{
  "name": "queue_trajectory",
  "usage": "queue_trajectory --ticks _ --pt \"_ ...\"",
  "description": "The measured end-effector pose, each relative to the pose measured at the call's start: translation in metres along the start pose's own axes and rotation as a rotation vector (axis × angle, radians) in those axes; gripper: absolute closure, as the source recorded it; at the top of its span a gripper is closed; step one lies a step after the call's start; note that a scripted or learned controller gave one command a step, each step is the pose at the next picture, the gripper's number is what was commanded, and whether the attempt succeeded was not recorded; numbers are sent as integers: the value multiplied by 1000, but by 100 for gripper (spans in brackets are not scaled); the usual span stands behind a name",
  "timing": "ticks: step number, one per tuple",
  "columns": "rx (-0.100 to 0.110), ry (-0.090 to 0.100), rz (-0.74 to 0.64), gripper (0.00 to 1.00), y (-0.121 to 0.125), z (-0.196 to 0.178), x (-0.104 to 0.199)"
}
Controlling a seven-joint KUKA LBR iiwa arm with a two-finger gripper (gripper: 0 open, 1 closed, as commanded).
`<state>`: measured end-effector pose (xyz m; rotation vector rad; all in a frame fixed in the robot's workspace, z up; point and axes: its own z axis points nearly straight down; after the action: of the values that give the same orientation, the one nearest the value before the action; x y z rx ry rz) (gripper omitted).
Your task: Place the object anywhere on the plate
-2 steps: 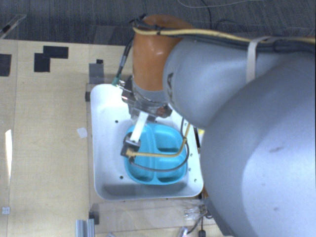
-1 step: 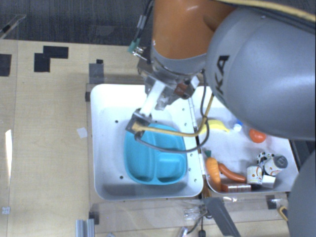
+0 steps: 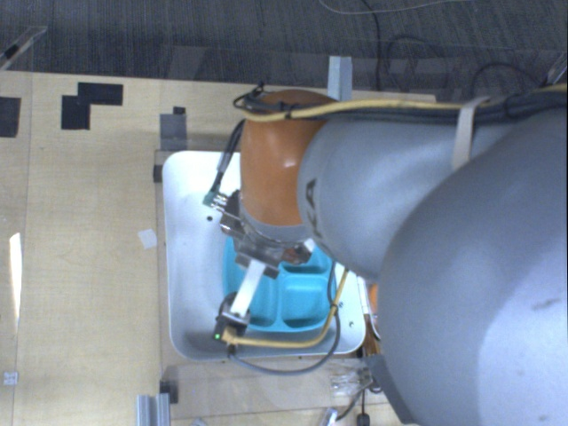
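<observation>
my arm [image 3: 426, 238] leans over the blue plate [image 3: 297, 302] in the white bin [image 3: 188, 238] on the tabletop [image 3: 80, 238]; i cannot tell how the jaws stand beneath its wrist.

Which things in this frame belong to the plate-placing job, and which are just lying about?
Belongs to the job:
- blue divided plate
- white bin that holds it
- grey arm reaching over the plate

Just lying about:
- black marks on the bench
- thin cable on the floor beyond
</observation>
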<state>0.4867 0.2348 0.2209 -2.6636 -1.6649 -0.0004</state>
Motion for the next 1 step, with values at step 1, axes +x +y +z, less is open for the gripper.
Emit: queue_trajectory --ticks 1 --pt "1 -2 73 100 25 56 12"
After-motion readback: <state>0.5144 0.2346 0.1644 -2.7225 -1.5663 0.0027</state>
